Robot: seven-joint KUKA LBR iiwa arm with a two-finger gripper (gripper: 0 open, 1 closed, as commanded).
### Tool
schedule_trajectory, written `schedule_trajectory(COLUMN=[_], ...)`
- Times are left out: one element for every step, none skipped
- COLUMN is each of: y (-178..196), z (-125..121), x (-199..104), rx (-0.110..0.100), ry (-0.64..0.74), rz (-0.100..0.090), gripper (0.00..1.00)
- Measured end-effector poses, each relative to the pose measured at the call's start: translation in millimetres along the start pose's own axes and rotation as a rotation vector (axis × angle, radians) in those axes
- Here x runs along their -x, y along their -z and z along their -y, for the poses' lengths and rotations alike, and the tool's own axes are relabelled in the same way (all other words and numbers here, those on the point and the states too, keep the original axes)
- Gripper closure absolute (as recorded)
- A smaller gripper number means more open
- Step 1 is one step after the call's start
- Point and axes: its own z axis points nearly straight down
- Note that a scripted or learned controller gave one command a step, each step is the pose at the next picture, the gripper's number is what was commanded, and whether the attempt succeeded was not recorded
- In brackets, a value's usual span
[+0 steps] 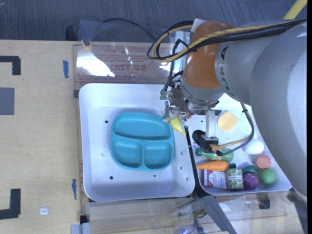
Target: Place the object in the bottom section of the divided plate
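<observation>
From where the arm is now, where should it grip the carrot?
Grip the carrot across its orange middle, coming straight down. It lies flat, lengthwise left to right, in the right bin, so the fingers should close across its narrow width. The jar crowds its near side.

Left bin [92,145]: you have the divided plate [142,140] lying in its middle.
Right bin [280,185]: toy foods [239,174] crowd your near side.
Gripper [171,112]: hangs over the plate's right rim.

Left bin [92,145]: blue divided plate [142,140]. Gripper [174,115] at plate's upper right rim, holding yellow object [177,126]. Right bin [273,186]: assorted toy foods [234,172].
</observation>
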Motion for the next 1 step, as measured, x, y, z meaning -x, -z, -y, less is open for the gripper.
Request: schedule_trajectory(y=[1.2], z=[-0.7], x=[1.5], rx=[0.002], ry=[-0.002], rz=[0.001], gripper=[0.00])
